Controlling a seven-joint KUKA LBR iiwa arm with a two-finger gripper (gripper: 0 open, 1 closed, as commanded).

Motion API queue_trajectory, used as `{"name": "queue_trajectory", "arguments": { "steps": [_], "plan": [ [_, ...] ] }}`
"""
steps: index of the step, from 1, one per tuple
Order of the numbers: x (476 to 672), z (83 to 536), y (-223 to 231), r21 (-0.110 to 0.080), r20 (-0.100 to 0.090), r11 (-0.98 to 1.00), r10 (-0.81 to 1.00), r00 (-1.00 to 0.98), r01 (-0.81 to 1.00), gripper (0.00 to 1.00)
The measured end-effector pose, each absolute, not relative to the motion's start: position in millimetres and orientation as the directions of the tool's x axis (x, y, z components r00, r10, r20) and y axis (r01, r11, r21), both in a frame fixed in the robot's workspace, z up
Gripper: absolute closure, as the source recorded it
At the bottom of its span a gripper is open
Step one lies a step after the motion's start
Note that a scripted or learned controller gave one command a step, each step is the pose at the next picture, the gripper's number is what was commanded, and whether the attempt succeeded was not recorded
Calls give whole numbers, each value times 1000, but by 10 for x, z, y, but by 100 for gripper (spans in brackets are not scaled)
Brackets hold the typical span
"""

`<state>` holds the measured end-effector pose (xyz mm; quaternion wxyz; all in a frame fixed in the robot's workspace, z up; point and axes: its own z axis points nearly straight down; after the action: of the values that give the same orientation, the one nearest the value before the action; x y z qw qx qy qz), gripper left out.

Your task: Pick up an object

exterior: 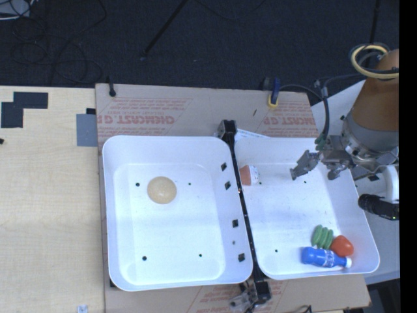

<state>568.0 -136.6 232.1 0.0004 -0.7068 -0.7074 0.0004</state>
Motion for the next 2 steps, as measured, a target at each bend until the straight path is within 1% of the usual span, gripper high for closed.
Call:
{"name": "queue_trajectory", "arguments": {
  "steps": [1, 2],
  "plan": [
    [6465, 1845, -443, 0, 3, 10, 1000, -10, 1000, 0],
    [6436, 1967, -501, -4, 1, 3, 1000, -3, 1000, 100]
  ]
}}
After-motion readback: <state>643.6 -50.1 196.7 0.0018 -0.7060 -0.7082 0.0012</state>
